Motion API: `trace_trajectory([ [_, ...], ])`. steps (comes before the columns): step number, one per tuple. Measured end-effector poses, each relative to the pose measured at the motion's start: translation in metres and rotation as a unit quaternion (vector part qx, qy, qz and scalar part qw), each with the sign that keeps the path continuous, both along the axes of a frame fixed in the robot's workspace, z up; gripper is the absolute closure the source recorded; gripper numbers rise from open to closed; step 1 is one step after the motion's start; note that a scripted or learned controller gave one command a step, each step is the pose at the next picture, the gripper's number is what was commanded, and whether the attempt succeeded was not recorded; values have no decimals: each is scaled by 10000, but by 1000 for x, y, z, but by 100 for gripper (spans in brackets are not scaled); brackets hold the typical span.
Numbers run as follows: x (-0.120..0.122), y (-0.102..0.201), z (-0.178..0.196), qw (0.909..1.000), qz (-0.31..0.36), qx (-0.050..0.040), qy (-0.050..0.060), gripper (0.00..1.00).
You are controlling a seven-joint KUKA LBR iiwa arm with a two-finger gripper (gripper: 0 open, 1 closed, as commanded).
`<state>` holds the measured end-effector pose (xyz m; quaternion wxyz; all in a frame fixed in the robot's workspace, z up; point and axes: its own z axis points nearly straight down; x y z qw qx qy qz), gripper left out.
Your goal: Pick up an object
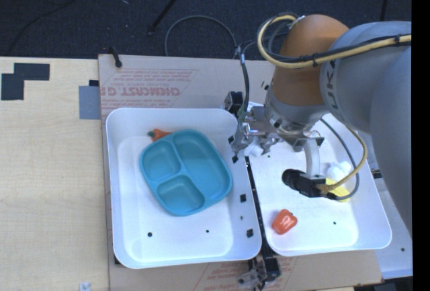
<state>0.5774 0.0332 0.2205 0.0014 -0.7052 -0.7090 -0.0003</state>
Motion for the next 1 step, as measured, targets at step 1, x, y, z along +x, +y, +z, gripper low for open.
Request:
trace_trajectory([
  [1, 18, 49, -9, 10000, -11, -4, 11, 100],
])
